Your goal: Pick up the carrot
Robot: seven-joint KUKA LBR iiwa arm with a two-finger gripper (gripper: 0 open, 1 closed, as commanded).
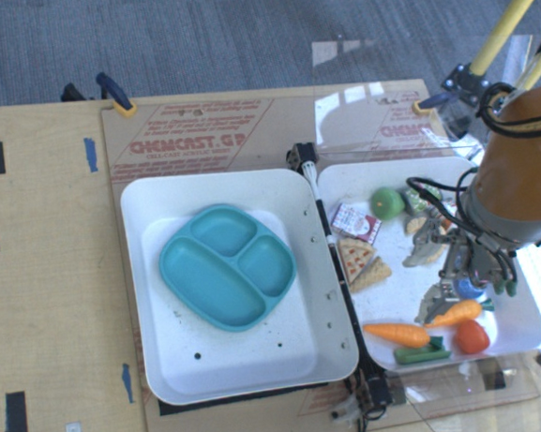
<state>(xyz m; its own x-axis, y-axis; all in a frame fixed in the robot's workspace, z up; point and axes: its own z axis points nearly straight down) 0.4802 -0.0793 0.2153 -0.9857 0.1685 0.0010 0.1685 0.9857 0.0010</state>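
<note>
A long orange carrot (397,333) lies near the front edge of the right bin (530,333), pointing left. Just under it lies a dark green piece (422,354). A second, shorter orange carrot-like piece (456,314) rests to its right, touching the lower finger. My gripper (434,273) hangs over the bin's right half, a little above and to the right of the long carrot. It is open, one silver finger (424,247) toward the back and the other (441,297) toward the front, with bare bin floor between them.
The right bin also holds a red tomato (471,337), a green round fruit (387,202), a pizza slice (359,261), a red-and-white packet (354,220) and a small blue thing (471,289). The left bin (153,268) bears a teal divided plate (226,265).
</note>
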